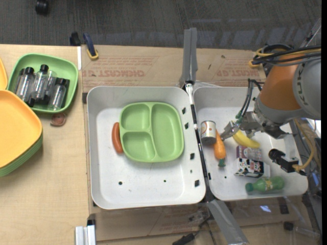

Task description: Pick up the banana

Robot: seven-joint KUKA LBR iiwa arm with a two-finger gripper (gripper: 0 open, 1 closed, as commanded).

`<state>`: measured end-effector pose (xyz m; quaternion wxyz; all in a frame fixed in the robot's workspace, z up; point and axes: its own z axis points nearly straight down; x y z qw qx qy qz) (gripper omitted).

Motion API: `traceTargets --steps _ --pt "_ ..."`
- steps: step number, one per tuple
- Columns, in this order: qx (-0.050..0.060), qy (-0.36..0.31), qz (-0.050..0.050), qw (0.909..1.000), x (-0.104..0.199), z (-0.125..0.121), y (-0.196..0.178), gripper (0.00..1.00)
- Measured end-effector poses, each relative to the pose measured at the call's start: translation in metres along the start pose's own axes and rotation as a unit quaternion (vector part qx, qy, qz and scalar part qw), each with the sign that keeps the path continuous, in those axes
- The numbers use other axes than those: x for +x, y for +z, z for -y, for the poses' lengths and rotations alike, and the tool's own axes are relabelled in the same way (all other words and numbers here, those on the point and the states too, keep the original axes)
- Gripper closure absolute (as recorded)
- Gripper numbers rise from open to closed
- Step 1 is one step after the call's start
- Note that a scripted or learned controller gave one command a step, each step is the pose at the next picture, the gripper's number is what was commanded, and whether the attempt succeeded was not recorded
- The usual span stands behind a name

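I am seeing the banana (246, 140) lying in the right bin (225, 188), beside the carrot (219, 148). My end effector (236, 128) is hovering touching it; I cannot tell its finger state.

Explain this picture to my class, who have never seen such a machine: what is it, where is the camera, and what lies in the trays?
One camera looks down at a slant on a bench with two white bins. The grey and orange robot arm reaches in from the right; its gripper sits at the banana in the right bin. A firm hold cannot be confirmed. Nearby lie a small can, a carrot, a printed carton and a green bottle. The left bin holds a green divided plate.
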<state>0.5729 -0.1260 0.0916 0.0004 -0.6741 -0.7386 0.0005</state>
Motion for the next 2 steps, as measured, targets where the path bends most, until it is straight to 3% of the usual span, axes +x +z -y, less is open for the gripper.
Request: traceTargets --steps 1,2 --pt "-0.001 0.002 0.000 1.0000 -0.001 0.000 -0.009 1.00" --pt "0.000 -0.102 0.000 0.9948 -0.003 0.062 -0.110 1.00"
